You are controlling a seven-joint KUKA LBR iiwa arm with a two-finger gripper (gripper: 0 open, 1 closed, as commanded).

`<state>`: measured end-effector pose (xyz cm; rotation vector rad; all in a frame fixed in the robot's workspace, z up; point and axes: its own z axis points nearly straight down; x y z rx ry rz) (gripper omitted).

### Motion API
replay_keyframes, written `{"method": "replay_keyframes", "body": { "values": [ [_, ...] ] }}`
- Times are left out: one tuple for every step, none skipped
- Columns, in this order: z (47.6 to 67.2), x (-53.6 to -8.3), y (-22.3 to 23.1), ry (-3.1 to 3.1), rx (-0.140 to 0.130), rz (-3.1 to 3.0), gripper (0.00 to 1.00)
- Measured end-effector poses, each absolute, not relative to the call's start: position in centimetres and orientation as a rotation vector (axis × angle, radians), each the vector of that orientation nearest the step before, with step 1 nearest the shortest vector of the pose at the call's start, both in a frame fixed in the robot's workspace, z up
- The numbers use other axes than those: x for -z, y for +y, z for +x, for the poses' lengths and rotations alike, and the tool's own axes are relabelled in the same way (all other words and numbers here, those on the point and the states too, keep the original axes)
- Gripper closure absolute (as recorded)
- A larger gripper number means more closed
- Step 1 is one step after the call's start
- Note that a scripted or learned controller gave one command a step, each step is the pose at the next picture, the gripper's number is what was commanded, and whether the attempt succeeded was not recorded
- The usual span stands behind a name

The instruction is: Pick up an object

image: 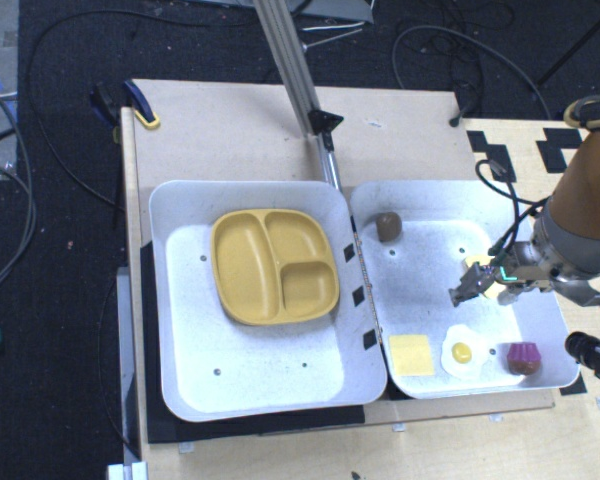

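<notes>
Hovering in the right bin (420, 203), gripper (470, 290), grip unclear, above yellow cheese slice (411, 354), edges square to bin's walls.

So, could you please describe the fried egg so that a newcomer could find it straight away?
Look in the right-hand white bin, along its near edge, where three small things lie in a row. The fried egg is the middle one, between the flat yellow cheese slice and the purple item. It alone is round and white with a yellow yolk.

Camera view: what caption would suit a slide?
Gripper over the right bin, near toy foods; yellow divided plate in the left bin.
</notes>
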<state>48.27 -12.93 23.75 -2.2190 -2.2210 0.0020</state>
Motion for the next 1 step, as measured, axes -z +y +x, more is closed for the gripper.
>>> {"method": "replay_keyframes", "body": {
  "values": [
    [48.31,-23.79,-12.94,-2.222,-0.001,-2.220,0.00]
  ]
}}
